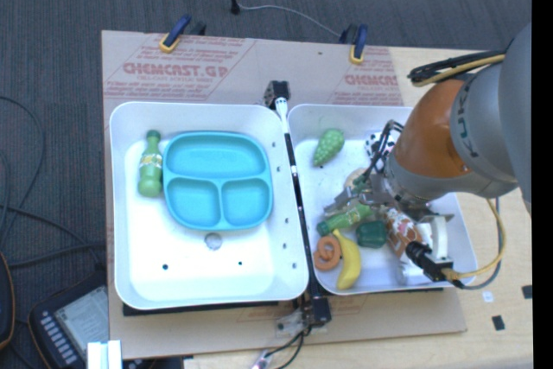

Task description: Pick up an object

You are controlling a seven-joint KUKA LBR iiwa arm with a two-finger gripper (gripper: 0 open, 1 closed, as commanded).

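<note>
Reaching down into the right bin, the arm covers much of the clutter beneath it, and the jaws sit low among the toys near the bin's middle. Their state cannot be told: the wrist and the pile hide whether they are apart, together or clamped on anything.

Candidate objects lie crowded just in front of and below the jaws: a dark green block, a yellow banana, an orange ring touching the banana, and a green stalk-like piece. A light green, bumpy toy lies well apart, beyond the jaws toward the far end of the bin. The left bin holds a blue divided tray and a green bottle, both far from the jaws, across the wall between the bins.

Risks noted:
- Crowding. The toys near the jaws touch or overlap, so a closing grip may catch two at once or pinch only an edge, and the item may slip free on lifting.
- Curved, smooth shapes. The banana and ring offer poor flat faces and may squirt sideways under pressure.
- Displacement. A descent onto the pile may push pieces against the bin wall rather than seat them between the jaws.
- Cable. A yellow lead hangs by the bin's near corner and may snag.
</note>
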